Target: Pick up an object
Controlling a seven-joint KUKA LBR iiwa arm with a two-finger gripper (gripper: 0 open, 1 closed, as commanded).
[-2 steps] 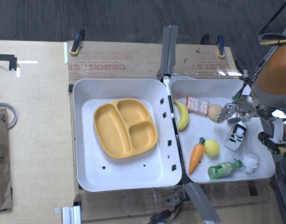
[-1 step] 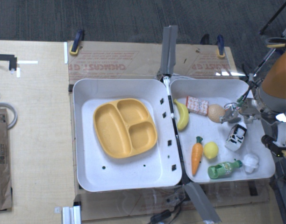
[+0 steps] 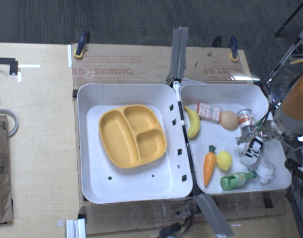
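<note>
In the right bin (image 3: 226,94) on the desk (image 3: 37,133), as seen from the fixed overhead camera, the gripper (image 3: 246,137) is found low over the bin floor towards the right wall. It is placed just below a red-and-white can (image 3: 245,118) and up and to the right of a lemon (image 3: 224,160). Whether it is open or closed cannot be told at this angle, and nothing is seen held in it. No single target is named by the task. The candidates are all gathered in this bin: a banana (image 3: 192,122), a carrot (image 3: 209,166) and a green bottle (image 3: 238,180), along with the can and lemon. Only a yellow divided plate (image 3: 133,135) is carried by the left bin (image 3: 126,182). The step in hand is judged to be the reach towards a grasp, with the pick not yet made. For the next move, one nearby item, probably the can or the lemon, has to be centred under the gripper, closed upon, and lifted clear without its neighbours being nudged.
</note>
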